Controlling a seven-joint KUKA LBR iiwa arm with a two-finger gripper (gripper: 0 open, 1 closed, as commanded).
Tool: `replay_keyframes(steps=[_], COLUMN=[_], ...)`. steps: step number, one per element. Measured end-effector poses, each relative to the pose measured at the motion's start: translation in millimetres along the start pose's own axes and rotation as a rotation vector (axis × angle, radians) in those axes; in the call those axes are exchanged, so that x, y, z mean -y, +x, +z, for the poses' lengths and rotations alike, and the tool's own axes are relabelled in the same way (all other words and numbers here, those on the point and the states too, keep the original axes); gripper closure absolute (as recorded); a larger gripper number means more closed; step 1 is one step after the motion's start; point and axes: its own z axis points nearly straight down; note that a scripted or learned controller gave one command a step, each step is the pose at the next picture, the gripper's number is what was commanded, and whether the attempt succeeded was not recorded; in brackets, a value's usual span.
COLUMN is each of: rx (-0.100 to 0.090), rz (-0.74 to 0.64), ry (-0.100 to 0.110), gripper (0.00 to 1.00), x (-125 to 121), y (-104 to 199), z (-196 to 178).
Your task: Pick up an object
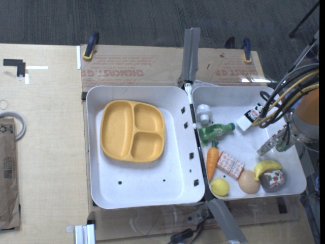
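Observation:
The right bin (231,96) holds several small items: a green bottle (216,131), a carrot (212,159), a lemon (220,187), a tan ball (249,182), a banana (266,168), a red and white packet (230,165), a grey and red can (273,180), a clear cup-like piece (203,114) and a white and black box (252,116). My gripper (275,143) hovers over this bin's right side, just above the banana and to the right of the packet. Its fingers look open, with nothing between them.
A yellow divided plate (133,131) lies in the left bin (147,192). Black and yellow cables (284,93) hang over the right bin's far right corner. A brown paper bag (7,172) lies on the bench at the far left.

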Motion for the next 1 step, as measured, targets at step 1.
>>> replay_keyframes(steps=[1], rx=[0.001], rz=[-0.483], ry=[-0.001], gripper=[1.0], x=[-29.0], y=[-17.2], z=[-150.1])
